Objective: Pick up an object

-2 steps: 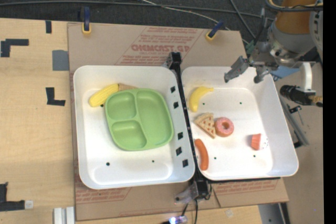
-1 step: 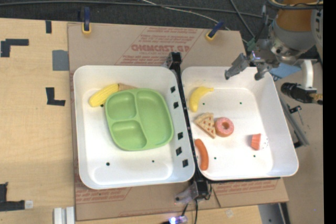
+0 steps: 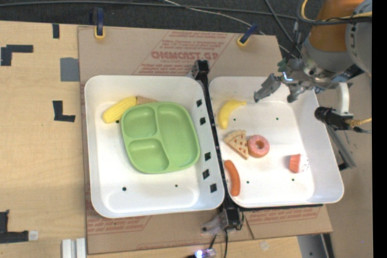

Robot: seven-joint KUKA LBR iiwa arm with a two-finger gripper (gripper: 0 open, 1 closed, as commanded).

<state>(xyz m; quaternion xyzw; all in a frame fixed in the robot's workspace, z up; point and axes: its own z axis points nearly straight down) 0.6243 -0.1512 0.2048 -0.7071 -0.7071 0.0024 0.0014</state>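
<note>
We see the gripper (image 3: pixel 279 89) open, holding nothing, at 12 o'clock over the right bin (image 3: pixel 314 187), with the banana (image 3: pixel 228 111) at its 9 o'clock by the divider: looks light, stiff, slick, best pinched across its middle.

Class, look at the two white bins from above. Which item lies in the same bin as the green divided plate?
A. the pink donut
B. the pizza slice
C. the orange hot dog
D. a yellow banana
D: a yellow banana lies at the upper left edge of the green divided plate in the left bin, while the donut, pizza slice and hot dog lie in the right bin.
</note>
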